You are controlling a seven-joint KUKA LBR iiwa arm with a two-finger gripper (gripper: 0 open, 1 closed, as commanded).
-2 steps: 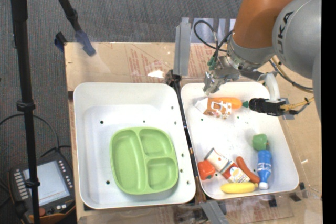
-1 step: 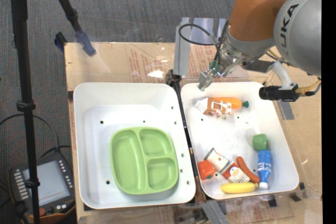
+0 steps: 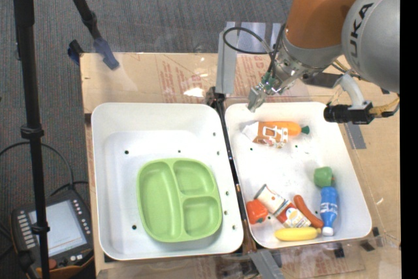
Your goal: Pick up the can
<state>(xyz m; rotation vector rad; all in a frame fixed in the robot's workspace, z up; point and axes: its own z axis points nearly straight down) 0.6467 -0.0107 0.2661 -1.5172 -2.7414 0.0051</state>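
Note:
The can (image 3: pixel 277 200), a small white and red cylinder, lies on its side in the front part of the right bin (image 3: pixel 346 160). It rests between a red pepper (image 3: pixel 257 212) and a sausage (image 3: pixel 307 209). My gripper (image 3: pixel 256 100) hangs over the far left corner of the right bin, well behind the can and apart from it. Nothing hangs from the gripper's tip.
An orange carton with a green cap (image 3: pixel 277 132) lies just in front of the gripper. A green item (image 3: pixel 322 176), a blue bottle (image 3: pixel 328 206) and a banana (image 3: pixel 294 234) sit near the can. The left bin (image 3: pixel 111 134) holds a green divided plate (image 3: pixel 179 199).

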